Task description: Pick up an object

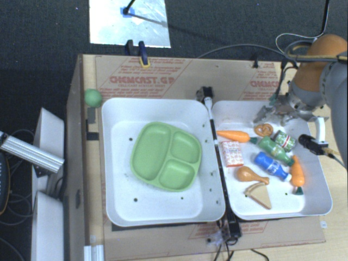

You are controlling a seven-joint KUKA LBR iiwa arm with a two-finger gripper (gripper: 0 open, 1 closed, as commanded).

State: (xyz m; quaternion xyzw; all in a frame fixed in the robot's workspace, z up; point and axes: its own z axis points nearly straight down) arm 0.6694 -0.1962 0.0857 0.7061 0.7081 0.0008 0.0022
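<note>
My gripper [272, 113] hangs over the far right part of the right bin [318, 203], just above a brown pretzel [263, 129]. Nothing shows between its fingers. Close by lie a green bottle [274, 148], a small green and white can [284, 140] and a long orange carrot [233, 136]. Nearer the front are a blue bottle [271, 165], a second carrot [297, 174], a brown drumstick [249, 174], a bread slice [258, 196] and a red and white packet [232, 154].
The left bin [117, 200] holds a green divided plate [166, 155]. A green ball [93, 97] sits on the bench's left edge. The grey arm with its orange band [325, 48] comes in from the upper right.
</note>
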